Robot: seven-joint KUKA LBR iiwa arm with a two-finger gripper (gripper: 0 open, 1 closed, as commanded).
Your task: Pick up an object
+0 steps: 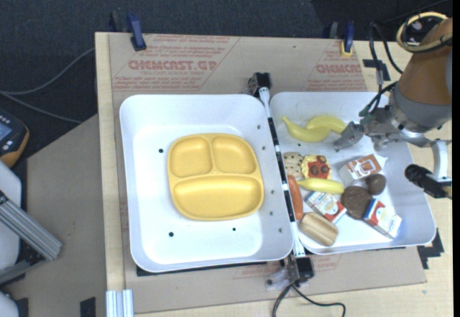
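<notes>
Nearest the camera, a bread roll (pixel 318 228) lies at the right bin's (pixel 420 226) front edge among food packets, below a banana (pixel 314 128). Left bin (pixel 136 164) holds a yellow divided plate (pixel 214 176). Gripper (pixel 352 136) hovers beside the banana; its grip state cannot be told.

I have one fixed camera, mounted above the bench (pixel 215 57) and looking down at a slant, from some height. The bench's near edge sits at the bottom of my picture, its far edge toward the top with dark floor beyond. Both white bins fit in frame: the left bin (pixel 144 164) near the middle, the right bin (pixel 417 215) toward the right side. The arm (pixel 424 82) enters from the right.
</notes>
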